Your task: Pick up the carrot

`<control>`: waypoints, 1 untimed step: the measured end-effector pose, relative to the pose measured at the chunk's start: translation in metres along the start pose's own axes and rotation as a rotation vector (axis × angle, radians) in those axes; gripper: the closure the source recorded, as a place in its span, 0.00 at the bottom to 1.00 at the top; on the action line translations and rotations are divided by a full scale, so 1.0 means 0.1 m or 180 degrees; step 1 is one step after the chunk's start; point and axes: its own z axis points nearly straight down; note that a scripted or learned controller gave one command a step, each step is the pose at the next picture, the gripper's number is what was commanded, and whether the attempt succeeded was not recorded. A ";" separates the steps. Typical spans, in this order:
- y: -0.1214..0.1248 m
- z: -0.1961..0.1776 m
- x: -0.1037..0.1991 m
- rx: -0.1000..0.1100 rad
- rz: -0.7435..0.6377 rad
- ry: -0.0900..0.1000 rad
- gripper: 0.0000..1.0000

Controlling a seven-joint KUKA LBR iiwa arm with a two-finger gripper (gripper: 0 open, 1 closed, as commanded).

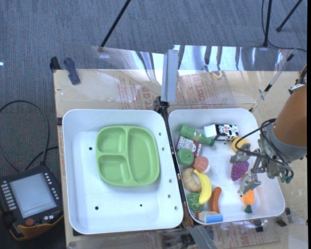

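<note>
The arm is reached in from the counter's right edge, its tool lowered just above the carrot; whether the tool is clenched cannot be told.

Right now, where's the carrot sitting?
The carrot lies in the right bin, near its front right corner, just below the gripper and right of the sausage.

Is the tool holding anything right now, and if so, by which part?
Nothing is visibly held. The tool hovers in the right bin just above the carrot, which lies on the bin floor; no object shows between its fingers.
</note>
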 end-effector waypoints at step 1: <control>-0.10 -0.56 -0.22 0.0011 0.1014 -0.0020 1.00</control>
